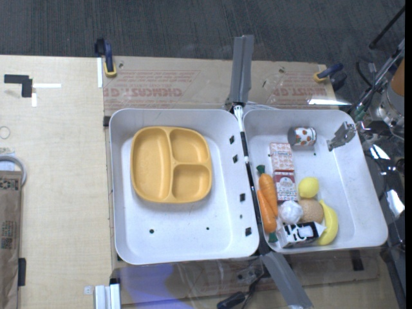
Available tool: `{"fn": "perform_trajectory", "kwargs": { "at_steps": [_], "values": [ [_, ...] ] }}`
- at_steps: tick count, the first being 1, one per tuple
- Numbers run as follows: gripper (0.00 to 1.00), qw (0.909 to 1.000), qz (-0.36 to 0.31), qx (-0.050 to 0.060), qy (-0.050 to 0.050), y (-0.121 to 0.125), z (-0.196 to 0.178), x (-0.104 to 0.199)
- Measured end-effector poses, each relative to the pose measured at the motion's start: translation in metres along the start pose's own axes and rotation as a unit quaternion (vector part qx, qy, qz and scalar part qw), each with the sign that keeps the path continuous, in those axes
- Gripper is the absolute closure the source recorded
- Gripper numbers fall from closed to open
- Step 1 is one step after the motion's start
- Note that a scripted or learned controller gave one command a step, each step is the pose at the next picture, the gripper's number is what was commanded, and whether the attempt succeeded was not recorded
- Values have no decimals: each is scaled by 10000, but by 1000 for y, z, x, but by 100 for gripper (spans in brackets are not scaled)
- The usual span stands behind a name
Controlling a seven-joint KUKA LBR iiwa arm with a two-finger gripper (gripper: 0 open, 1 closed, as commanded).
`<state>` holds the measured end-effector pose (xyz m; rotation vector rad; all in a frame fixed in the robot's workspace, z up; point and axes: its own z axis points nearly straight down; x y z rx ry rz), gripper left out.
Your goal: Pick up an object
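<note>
We are looking first at the yellow plate [171,164] in the left bin [122,192], light, stiff and untouched. In the right bin [360,192], toward its lower left, we are weighing the carrot [267,201], the box [282,170], the lemon [309,187] and the banana [330,224], packed close together. The carrot looks light, firm and slightly slippery, so we would take it across its middle. At the frame's right edge the gripper [341,136] is hovering; we cannot tell how its jaws stand.
</note>
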<state>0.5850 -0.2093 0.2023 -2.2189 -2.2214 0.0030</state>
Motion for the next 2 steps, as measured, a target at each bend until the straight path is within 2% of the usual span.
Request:
{"fn": "perform_trajectory", "kwargs": {
  "at_steps": [1,2],
  "values": [
    [0,10000,-14,-4,1,-19,111,47],
    [0,10000,-11,-4,1,-19,111,46]
  ]
}}
